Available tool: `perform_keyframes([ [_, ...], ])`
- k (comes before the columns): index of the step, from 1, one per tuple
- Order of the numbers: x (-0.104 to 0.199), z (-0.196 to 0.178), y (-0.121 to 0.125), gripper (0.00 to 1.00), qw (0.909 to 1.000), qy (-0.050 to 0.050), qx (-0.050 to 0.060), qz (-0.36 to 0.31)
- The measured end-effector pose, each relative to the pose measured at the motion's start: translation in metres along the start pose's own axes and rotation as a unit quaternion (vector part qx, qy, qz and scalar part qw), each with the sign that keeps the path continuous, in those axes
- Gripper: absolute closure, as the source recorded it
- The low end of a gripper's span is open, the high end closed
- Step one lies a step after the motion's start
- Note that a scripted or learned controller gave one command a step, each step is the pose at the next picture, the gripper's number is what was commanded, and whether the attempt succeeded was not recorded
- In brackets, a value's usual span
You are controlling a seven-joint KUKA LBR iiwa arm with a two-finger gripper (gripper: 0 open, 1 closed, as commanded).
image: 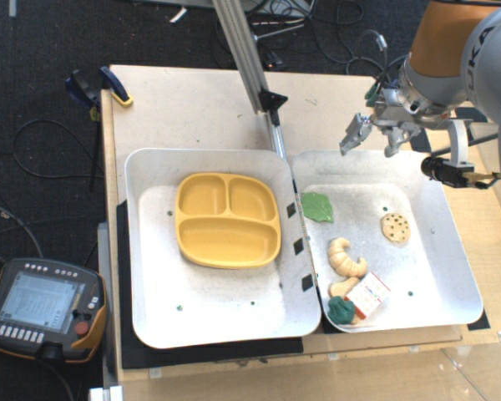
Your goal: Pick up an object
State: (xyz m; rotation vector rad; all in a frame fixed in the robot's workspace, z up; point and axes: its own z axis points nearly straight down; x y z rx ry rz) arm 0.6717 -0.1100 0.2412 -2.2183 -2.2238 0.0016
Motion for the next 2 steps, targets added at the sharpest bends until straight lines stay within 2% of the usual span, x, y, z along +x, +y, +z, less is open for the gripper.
perform_keyframes([
  [1, 0.000, 0.000, 0.000, 0.00, 1.0000, 0.000, 0.000, 0.000],
  [2, 0.009, 0.049, -0.002, 0.00, 1.0000, 0.000, 0.002, 0.000],
])
